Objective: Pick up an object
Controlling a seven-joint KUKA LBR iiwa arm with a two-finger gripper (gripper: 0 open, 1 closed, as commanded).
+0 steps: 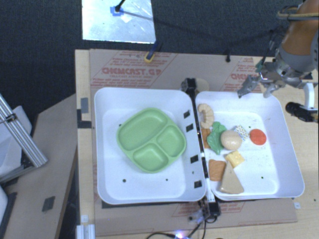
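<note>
Two shallow white bins sit side by side on the counter [84,133], divided by a black hinge strip. In the left bin [107,183] lies a pale green plate [151,139] with three compartments, set roughly in the middle and turned at a slant. The right bin [284,173] holds a cluster of toy foods: a tan ring-shaped pastry [206,115] near the upper left corner, a leafy green piece [216,136] just below it, a beige egg-like ball [231,140] touching the green piece on its right, a small speckled item [242,131] just beside the ball, a red round slice [257,137] further right, a yellow cube [235,159] below the ball, an orange cracker-like square [216,169] lower left, and a tan wedge [231,181] touching both of these at the bottom. The arm [300,36] enters from the upper right, and its end effector [258,87] hovers above the far rim of the right bin, well apart from the foods, with its two fingers spread apart and nothing between them.
</note>
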